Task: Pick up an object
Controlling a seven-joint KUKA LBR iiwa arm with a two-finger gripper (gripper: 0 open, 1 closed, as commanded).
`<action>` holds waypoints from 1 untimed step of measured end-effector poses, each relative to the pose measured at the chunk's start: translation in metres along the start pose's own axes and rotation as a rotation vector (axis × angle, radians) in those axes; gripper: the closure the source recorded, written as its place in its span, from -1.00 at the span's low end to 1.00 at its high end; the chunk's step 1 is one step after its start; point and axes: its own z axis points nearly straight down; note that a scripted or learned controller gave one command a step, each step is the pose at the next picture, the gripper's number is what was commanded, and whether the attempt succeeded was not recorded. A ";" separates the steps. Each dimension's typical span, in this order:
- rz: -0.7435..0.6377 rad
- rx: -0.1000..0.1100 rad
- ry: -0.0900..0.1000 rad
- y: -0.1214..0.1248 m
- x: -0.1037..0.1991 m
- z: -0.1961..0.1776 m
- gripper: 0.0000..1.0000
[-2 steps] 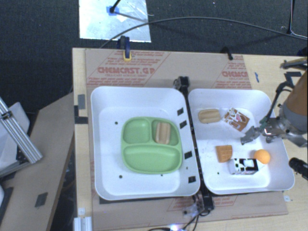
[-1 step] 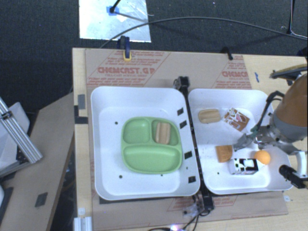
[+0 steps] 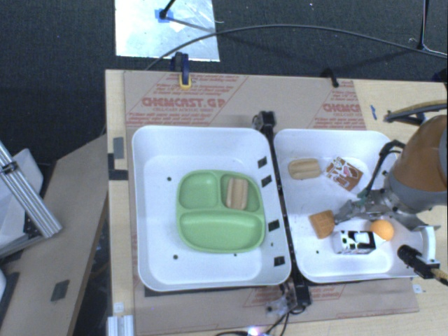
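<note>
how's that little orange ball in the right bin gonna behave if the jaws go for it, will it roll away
The orange ball looks round and smooth, so it would probably roll if nudged off-centre. It lies on the flat floor of the right bin, close to the black-and-white object, which might stop it on that side. It looks small, so likely light.

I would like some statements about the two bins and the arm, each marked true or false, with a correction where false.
1. The green tray lies in the left bin. True.
2. A tan food piece lies in the tray's upper right compartment. True.
3. The orange ball lies in the left bin. False: it lies in the right bin.
4. The gripper is over the left bin. False: it is over the right bin.
5. The bread roll lies on the green tray. False: it lies in the right bin.
</note>
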 end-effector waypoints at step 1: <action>0.000 -0.004 -0.002 0.001 0.000 -0.012 1.00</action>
